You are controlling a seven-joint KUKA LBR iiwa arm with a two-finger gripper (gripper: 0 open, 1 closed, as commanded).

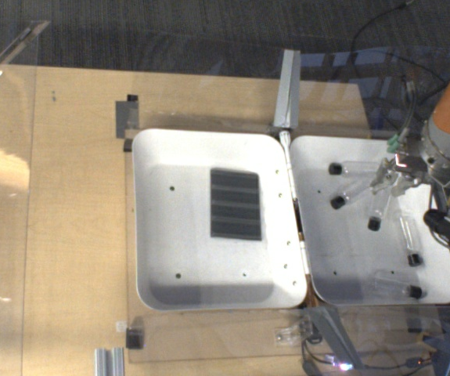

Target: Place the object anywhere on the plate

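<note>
gripper point(391, 175) over right bin point(316, 233), among vials point(374, 212)

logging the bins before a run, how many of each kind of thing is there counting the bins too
white bins: 2
dark ribbed plate: 1
clear tubes with black caps: 5
total: 8

Wooden bench point(60, 233), metal post point(288, 88) behind bins point(156, 288)
</note>
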